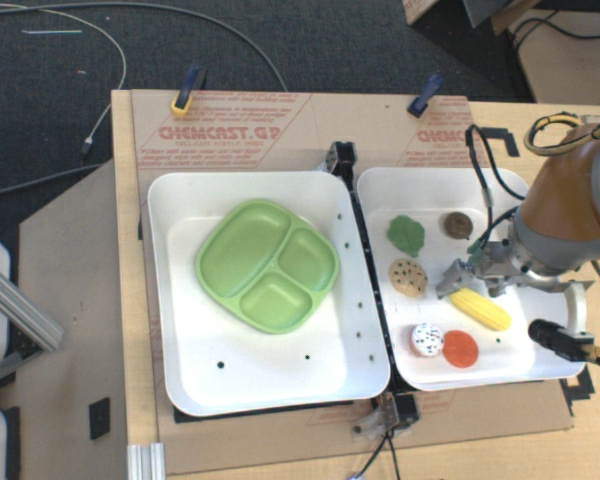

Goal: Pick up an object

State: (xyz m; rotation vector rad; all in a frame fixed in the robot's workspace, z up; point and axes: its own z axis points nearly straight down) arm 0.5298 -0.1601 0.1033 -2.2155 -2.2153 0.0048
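The yellow corn cob (480,308) lies on the floor of the right bin (500,368), not lifted, with the gripper (472,273) low just above its near end, finger state undeterminable; grasp and lift remain outstanding.

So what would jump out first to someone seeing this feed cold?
Probably the green divided plate, lying alone in the left bin. Next, the cluster of small toy foods in the right bin: a yellow corn cob, a cookie, a green piece and an orange disc. The gripper sits just above the corn.
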